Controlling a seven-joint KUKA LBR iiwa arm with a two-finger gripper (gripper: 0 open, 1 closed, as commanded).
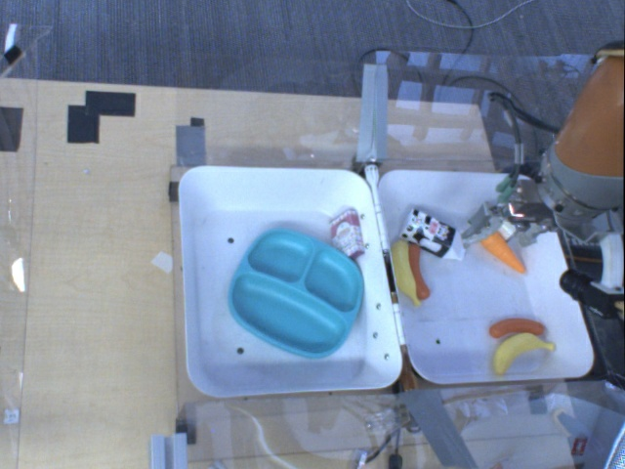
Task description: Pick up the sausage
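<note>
Now, arm: the grey arm with the orange band point(598, 115) comes in over the far right corner of the right bin.
Tool: the two-finger tool point(500, 219) hangs low over the far right part of the right bin, just above the top of the orange carrot. I cannot tell how its tips stand, and nothing shows between them.
Sausages: two of them lie in the shallow white right bin point(469, 360). The reddish-brown sausage by the left wall point(419, 273) lies beside a yellow banana, touching it. The shorter red-orange sausage point(517, 328) lies near the front right corner, touching the top of a second banana. Both are well apart from the tool.
Bananas: the yellow banana at the left wall point(403, 275) runs along that wall. The small yellow banana at the front right corner point(520, 352) curves under the short sausage.
Carrot: the orange carrot point(504, 251) points toward the front right, right under the tool.
Packet: a black and white packet point(430, 232) lies near the far left part of the right bin.
Left bin: the shallow white left bin point(210, 360) holds a blue plastic plate with three parts point(297, 291) in its middle. A small red and white wrapper point(348, 233) rests near the right wall, touching the plate's far edge.
Bench: the light wooden bench point(88, 262) carries both bins side by side.
</note>
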